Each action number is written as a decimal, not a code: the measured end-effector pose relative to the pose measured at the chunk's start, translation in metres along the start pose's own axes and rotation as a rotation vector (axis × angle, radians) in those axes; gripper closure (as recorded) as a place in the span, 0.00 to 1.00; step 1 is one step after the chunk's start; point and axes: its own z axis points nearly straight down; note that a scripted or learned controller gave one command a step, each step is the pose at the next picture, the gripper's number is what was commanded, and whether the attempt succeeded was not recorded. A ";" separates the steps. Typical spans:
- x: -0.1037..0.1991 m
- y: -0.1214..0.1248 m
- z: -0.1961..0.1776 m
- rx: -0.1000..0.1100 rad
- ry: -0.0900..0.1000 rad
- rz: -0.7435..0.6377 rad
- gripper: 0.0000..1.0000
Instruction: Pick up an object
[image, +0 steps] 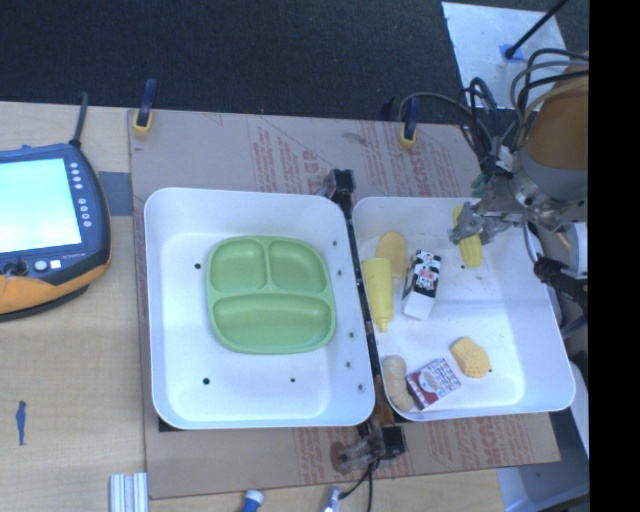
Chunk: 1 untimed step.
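Nearest, the right bin (540, 385): inside it the milk carton (423, 284), then my gripper (468, 232) at its far edge, fingers around a small yellow piece (470, 250). Shallow grip; it may slip.

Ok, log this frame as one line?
arm: over right bin | claw: at yellow item, grasp unclear | left bin: green plate

Gripper (470, 238) sits over the right bin (535, 330) with a yellow piece (470, 250) at its tip; green plate (270, 295) in the left bin (180, 300).
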 end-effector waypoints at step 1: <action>0.071 -0.022 -0.015 0.004 -0.002 -0.003 1.00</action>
